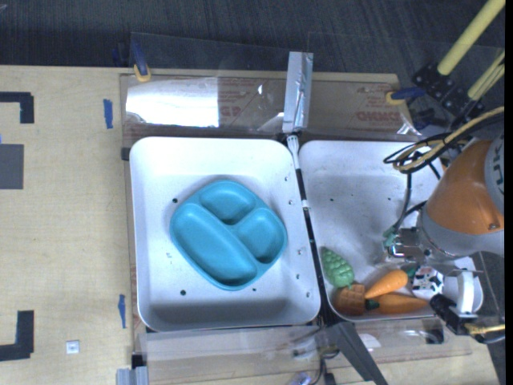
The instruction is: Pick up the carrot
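The orange carrot (pixel 386 282) lies tilted near the front edge of the right bin (pixel 353 191). A longer orange piece (pixel 401 303) with a green end lies just in front of it, along the bin's front wall. My gripper (pixel 412 265) hangs low at the bin's front right corner, right beside and slightly above the carrot's right end. The grey arm with its orange band (pixel 469 195) rises behind the gripper and hides the bin's right side.
A green leafy toy (pixel 337 267) and a brown item (pixel 350 297) lie left of the carrot, against the divider. The left bin (pixel 152 175) holds a blue sectioned plate (pixel 228 233). Cables (pixel 417 155) loop over the right bin's far corner.
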Motion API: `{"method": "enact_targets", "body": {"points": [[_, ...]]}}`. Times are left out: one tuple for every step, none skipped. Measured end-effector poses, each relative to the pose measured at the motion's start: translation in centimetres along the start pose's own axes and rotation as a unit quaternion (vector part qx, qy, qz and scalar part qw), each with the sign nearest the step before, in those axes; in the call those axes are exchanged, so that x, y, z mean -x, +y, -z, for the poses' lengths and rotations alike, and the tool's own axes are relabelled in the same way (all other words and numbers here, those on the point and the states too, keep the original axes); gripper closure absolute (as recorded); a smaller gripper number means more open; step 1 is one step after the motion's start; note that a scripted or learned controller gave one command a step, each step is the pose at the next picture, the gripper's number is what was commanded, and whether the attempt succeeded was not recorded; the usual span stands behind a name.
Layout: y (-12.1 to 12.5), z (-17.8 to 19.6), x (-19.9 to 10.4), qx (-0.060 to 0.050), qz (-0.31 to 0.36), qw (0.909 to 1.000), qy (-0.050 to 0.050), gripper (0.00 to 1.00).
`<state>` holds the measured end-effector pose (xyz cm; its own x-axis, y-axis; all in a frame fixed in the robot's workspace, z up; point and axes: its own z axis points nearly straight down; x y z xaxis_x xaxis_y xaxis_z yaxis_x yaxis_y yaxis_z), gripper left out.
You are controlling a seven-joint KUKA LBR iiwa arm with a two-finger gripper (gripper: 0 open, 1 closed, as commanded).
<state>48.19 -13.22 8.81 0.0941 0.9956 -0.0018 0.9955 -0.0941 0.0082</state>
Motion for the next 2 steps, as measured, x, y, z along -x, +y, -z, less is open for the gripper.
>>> {"method": "enact_targets", "body": {"points": [[-0.03, -0.08, 0.00, 0.000, 0.000, 1.0000, 0.000, 0.00], [-0.13, -0.07, -0.91, -0.001, -0.015, 0.9999, 0.000, 0.00]]}}
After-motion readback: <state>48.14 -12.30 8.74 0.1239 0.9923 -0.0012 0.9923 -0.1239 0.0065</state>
